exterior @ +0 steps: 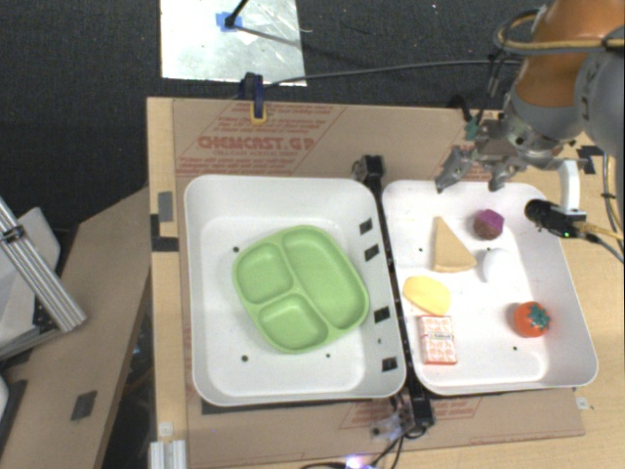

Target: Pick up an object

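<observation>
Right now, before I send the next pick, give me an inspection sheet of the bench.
Surface: two shallow white bins side by side, left bin, right bin, on a brown board.
Job's things: in the right bin, a tan wedge, purple ball, yellow oval piece, red-orange round fruit, small red-and-white packet.
Clutter: green three-compartment tray in the left bin.
Grippers: two-finger gripper above the right bin's far edge, open, holding nothing.
Cables: thin black line running leftward from the arm.
Surroundings: silver sheet behind the board.
</observation>
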Controlling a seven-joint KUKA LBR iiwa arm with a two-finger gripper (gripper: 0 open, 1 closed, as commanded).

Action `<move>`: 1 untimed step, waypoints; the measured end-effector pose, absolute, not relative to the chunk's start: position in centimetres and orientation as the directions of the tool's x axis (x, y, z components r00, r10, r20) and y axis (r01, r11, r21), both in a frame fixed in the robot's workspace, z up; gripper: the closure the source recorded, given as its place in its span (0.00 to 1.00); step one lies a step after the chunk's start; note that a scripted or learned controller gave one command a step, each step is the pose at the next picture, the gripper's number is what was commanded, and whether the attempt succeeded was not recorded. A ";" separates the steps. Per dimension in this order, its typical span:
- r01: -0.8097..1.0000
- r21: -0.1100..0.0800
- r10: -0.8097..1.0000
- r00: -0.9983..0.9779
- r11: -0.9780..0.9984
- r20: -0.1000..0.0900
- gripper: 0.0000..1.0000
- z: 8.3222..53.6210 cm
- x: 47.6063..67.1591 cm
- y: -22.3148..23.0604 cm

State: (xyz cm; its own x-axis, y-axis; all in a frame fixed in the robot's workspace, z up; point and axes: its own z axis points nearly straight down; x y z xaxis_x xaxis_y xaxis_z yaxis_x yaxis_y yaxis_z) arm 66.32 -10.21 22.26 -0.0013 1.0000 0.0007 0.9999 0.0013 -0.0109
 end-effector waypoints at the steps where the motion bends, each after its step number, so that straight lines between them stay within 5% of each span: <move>1: 1.000 0.002 1.000 -0.003 0.003 -0.001 0.00 23.1 66.6 -10.2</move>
